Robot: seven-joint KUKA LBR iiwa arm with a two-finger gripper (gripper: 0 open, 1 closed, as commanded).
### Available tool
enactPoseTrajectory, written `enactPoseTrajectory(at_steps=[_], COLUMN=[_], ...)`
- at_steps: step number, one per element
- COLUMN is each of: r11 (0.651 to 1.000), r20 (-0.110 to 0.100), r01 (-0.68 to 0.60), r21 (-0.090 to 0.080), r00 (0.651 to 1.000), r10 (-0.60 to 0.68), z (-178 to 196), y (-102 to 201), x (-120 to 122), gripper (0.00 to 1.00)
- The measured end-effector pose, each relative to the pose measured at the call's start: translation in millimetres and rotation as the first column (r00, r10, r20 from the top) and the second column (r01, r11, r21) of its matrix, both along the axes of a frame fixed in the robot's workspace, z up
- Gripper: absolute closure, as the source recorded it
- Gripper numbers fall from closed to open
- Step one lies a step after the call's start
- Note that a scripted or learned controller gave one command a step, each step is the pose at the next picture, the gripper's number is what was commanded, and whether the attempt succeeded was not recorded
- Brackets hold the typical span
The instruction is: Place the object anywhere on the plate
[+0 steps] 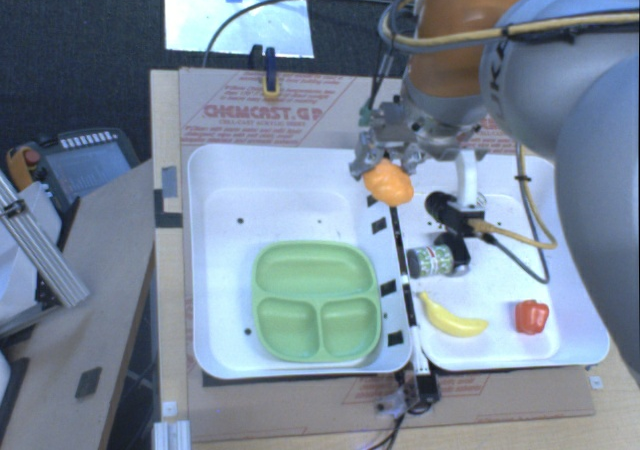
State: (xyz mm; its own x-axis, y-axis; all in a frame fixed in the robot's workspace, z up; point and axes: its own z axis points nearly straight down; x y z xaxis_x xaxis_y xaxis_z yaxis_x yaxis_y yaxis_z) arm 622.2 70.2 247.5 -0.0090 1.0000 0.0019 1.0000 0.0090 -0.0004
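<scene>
Grey arm (570, 68) reaching in from right, gripper (385, 170) pointing down, clasping orange object (388, 184)

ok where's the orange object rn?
In the camera view the orange object hangs at the gripper over the divider between the bins, above and right of the green plate.
</scene>
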Motion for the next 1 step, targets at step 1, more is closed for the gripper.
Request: enactPoseTrajectory(at_steps=[1], r11=[1.000], r20=[0.000], r01=[-0.001], r21=[0.001], r00=[1.000], r10=[0.001], z=[-13.3], y=[55.9], x=[-16.5], gripper=[1.00])
